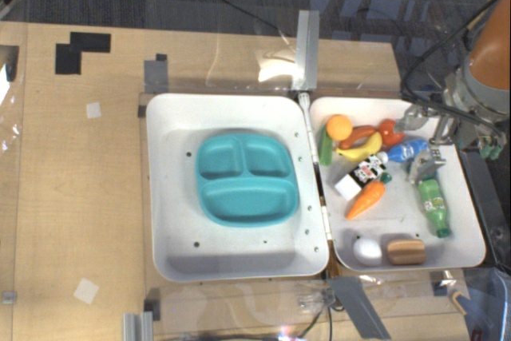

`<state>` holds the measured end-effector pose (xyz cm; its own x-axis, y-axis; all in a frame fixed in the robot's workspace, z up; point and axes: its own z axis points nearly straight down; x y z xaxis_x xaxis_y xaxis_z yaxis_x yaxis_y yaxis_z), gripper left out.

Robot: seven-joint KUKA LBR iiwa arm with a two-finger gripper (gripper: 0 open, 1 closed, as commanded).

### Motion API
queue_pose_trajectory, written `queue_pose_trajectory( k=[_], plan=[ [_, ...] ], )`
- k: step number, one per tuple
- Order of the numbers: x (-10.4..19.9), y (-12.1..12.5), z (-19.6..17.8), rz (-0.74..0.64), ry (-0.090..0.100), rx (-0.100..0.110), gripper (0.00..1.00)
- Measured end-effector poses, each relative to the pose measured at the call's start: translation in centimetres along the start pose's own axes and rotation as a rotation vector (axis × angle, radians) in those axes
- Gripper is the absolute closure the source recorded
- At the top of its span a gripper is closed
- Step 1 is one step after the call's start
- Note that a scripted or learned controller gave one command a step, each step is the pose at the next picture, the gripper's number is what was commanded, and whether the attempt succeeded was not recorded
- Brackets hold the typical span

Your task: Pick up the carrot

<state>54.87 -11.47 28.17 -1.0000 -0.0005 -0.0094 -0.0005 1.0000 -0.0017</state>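
Here the carrot (366, 200) lies in the right bin (471, 247), near its middle, slanted with the thick orange end toward the lower left and its green top pointing up and to the right. Its green end touches a small black-and-white carton (370, 169), and a white block (347, 186) sits just beside the carrot's upper left. Above these lie a banana (361, 144), an orange (338, 126), a red item (389, 132) and a green vegetable (326, 149) against the bin's left wall. A blue item (409, 149) rests to the right of the carton. A green bottle (433, 207) lies well to the right of the carrot, lengthwise toward the bin's lower right. Along the near edge sit a white egg (367, 249) and a brown bread-like piece (406, 251), side by side.

The gripper (423, 141) hangs over the right bin's upper right part, apart from the carrot, with its two metal fingers (427, 162) spread and nothing between them.

The left bin (172, 196) holds a teal divided tray (243, 177) at its centre.
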Motion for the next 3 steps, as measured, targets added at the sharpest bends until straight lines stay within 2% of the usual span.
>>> queue_pose_trajectory(
  k=[1, 2, 3],
  plan=[
    [2.2, 2.0, 11.7, -0.030, 0.010, -0.003, 0.00],
    [0.9, 1.0, 16.8, -0.203, -0.033, 0.006, 0.00],
    [3.3, 1.2, 17.2, -0.218, -0.073, 0.017, 0.00]
  ],
)
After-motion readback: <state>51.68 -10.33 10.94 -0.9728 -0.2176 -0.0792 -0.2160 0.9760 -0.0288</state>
